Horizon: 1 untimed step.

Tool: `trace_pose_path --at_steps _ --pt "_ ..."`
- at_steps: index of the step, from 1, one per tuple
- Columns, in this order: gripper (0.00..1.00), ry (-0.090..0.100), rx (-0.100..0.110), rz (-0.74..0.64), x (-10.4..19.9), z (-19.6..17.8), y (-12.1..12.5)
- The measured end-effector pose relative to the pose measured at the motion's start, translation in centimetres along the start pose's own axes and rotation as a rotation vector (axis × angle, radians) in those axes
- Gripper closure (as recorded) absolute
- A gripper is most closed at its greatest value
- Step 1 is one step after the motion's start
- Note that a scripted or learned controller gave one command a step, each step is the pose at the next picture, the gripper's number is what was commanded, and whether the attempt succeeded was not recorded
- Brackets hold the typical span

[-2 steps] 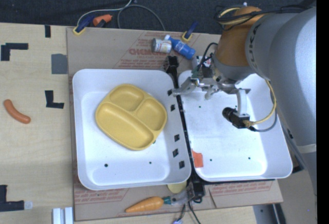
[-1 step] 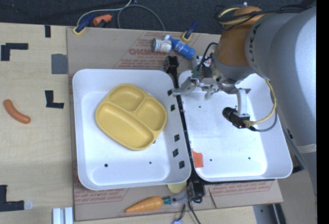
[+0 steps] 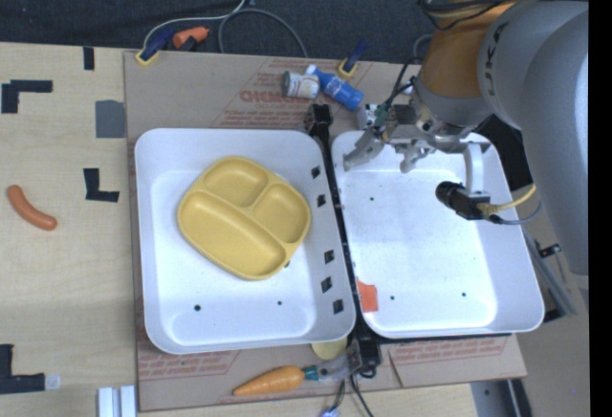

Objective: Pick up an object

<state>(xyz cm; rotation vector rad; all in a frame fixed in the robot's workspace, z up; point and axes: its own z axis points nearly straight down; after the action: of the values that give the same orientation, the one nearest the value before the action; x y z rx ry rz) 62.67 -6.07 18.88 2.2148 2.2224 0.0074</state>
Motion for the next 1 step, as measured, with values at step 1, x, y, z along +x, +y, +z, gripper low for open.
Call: trace_pose_path --at_steps 1 --pt "0.00 -0.002 0.010 0.004 -3.78 10.29 -0.94"
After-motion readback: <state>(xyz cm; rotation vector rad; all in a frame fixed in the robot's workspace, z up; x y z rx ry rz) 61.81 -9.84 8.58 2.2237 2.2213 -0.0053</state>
